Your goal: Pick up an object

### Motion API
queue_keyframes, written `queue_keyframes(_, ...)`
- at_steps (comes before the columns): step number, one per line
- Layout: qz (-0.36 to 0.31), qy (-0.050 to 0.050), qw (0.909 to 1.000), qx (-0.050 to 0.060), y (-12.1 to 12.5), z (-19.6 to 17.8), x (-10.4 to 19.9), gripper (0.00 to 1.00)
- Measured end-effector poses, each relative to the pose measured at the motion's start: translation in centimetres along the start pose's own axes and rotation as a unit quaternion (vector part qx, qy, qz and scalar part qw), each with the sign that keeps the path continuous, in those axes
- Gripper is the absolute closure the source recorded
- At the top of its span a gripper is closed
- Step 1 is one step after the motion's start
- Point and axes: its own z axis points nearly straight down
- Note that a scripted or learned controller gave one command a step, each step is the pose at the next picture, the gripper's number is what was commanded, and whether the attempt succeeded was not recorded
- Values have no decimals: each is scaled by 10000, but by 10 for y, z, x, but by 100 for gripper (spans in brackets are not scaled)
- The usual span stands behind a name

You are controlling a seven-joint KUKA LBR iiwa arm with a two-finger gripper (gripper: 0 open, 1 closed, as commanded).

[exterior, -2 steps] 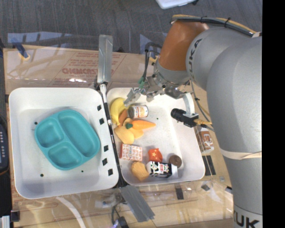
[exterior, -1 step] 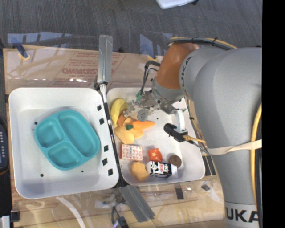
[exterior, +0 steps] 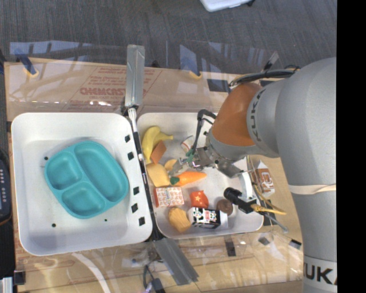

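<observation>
The carrot (exterior: 191,178) lay amid toy food in the right bin (exterior: 240,228), directly beneath the lowered jaws (exterior: 193,159) (whether released or clenched could not be told), evidently singled out for grasping.

**Off-task surroundings on my feed**

From my remote station I see the shallow white left-hand bin (exterior: 23,189) holding a teal plastic divided plate (exterior: 86,178) with three compartments, lying flat near the bin's middle. Both bins sit on a brown cardboard sheet (exterior: 68,86) covering the desk, printed with faint red lettering and held at its corners by strips of blue tape (exterior: 27,64). A grey metal bar (exterior: 135,74) runs from the far edge down to the seam between the two bins, and a second grey bar (exterior: 174,260) angles away from the seam at the near edge. Beyond the cardboard I see dark grey ribbed flooring (exterior: 86,20), with a white object (exterior: 226,4) cut off at the top edge.
</observation>
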Motion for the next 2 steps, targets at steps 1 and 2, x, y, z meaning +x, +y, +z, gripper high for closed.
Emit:
queue_keyframes(1, -282, 88, 9993, 248, 63, 4, 6, 0)
queue_keyframes(2, 997, 8, 9950, 5, -3, 0, 15, 0)
